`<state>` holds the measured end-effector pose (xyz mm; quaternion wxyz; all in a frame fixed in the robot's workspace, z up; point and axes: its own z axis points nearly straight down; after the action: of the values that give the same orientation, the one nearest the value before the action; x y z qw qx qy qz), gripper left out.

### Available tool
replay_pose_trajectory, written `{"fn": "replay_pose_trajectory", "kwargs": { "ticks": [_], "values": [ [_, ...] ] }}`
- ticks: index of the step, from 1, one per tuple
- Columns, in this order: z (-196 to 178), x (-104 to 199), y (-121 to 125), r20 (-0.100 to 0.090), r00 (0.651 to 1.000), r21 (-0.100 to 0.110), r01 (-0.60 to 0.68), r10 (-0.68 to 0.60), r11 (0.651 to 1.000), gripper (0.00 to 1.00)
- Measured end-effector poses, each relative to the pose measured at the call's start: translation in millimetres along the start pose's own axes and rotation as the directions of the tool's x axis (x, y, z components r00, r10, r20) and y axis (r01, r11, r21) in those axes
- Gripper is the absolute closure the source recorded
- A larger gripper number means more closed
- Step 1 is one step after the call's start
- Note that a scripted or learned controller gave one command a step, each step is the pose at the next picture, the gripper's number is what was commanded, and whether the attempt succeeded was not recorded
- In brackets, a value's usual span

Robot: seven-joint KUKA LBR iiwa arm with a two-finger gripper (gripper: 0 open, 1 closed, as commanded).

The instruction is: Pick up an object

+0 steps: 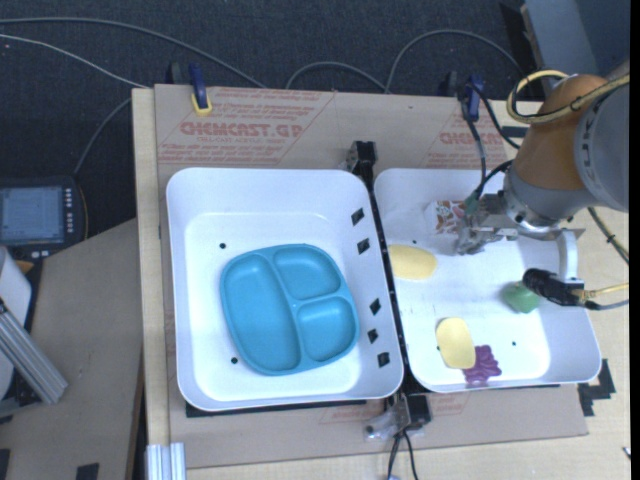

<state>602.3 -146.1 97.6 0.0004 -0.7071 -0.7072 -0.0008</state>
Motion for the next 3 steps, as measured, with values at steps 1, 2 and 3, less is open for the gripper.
{"fn": "replay_pose_trajectory", "kwargs": {
  "ticks": [1, 2, 3],
  "values": [
    [-49, -7, -4, 0.003, 1.0, -0.005, -0.001, 0.001, 1.0, 1.0],
    [-93, -5, 1, 0.003, 1.0, -0.006, 0.001, -0.001, 1.0, 1.0],
    [-148, -5, 3, 0.003, 1.0, -0.007, 0.001, -0.001, 1.0, 1.0]
  ]
}}
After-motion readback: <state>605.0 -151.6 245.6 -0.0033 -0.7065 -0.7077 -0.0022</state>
